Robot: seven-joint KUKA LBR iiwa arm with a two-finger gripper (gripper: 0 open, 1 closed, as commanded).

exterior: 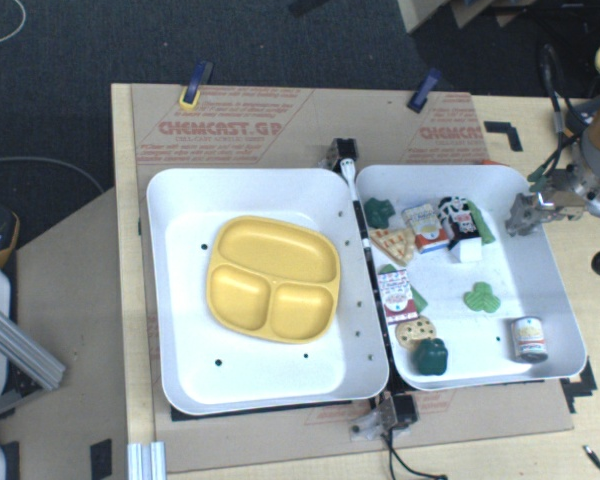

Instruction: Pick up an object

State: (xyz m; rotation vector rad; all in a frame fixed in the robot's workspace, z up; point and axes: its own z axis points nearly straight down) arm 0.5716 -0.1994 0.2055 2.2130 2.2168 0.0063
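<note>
The grey metal gripper (525, 211) hangs over the right white plastic bin's (540, 253) far right rim; its finger state is unclear.

Two white bins (170, 268) on tan cardboard w/ red lettering. Left bin: yellow divided plate (272, 278). Right bin: dark green pepper (431, 356), lighter green leafy pc (482, 298), black-and-white cow-patterned carton (458, 215), white cube (469, 251), tan waffle pc (392, 243), tan cookie w/ dark chips (414, 331), red/white packet (394, 293), small can w/ whitish label, red mark (528, 338).
</note>
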